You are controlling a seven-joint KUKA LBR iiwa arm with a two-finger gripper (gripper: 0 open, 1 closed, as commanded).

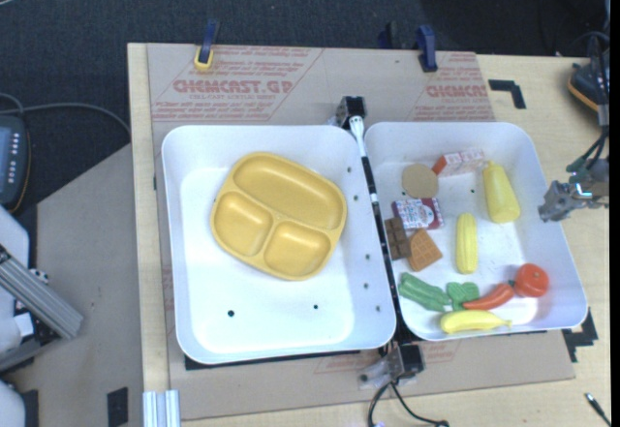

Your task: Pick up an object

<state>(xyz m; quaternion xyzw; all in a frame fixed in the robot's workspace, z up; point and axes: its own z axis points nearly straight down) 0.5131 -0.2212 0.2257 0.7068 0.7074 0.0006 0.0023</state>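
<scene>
At the right rim of the right bin (552,251), the gripper (570,197) sits just outside the wall, over the surface (291,76). Whether it is released or clenched cannot be told at this size; nothing is seen in it.

Candidate object: the yellow toy corn cob (501,193), lying lengthwise in the far right part of that bin, nearest the gripper and apart from its neighbours.
- Judged light, hollow, stiff moulded plastic. The rounded, smooth skin is likely slippery.
- Best taken across the middle of its short axis; a hold near the tapered ends would probably squeeze it out.

Other contents, right bin:
- smaller yellow cob (466,241) at centre
- red tomato (531,280), red chilli (494,296), green pea pod (423,291) and yellow banana (472,321), crowded along the near edge
- flat tan cookie (419,180) and red packet (417,214) on the left; thin, hard to get under

Left bin (194,251): a yellow divided plate (279,214), glossy, with three compartments.
</scene>
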